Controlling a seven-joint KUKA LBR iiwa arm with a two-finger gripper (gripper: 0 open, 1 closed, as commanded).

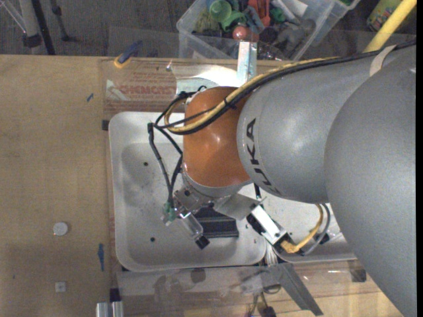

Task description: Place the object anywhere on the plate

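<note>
My gripper hangs low over the near part of the left white bin, with its black body pointing at the bin's front wall. The orange band and the grey arm lie across the bin's right half and most of the right bin. They hide whatever lies beneath them. The bare floor of the left bin shows only a few small dark specks.
A clear tub of coloured toys stands behind the bins. A flat cardboard piece with red lettering lies at the left bin's far edge. A small grey disc rests on the wooden bench at the left.
</note>
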